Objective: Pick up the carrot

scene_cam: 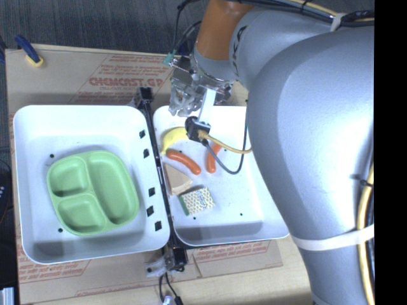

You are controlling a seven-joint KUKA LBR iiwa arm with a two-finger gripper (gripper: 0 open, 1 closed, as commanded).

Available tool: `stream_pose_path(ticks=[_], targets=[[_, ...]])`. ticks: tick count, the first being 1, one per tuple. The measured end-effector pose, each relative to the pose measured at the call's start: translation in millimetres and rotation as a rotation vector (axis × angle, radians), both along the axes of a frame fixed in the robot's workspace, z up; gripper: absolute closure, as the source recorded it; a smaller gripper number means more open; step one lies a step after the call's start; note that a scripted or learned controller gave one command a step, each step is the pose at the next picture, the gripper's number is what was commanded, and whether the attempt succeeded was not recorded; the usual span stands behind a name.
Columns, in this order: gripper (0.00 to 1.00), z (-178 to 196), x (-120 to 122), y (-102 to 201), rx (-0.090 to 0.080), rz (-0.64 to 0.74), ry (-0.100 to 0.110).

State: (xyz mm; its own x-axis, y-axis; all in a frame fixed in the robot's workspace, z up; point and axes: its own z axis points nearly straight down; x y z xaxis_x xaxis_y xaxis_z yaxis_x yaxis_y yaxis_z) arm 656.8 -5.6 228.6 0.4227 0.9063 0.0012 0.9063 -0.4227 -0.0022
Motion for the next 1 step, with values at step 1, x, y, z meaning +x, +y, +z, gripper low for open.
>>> stream_pose_path(ticks=[1], targets=[[1.0,-0.3,-41.6,-52.0,-0.002,-0.19,0.005]])
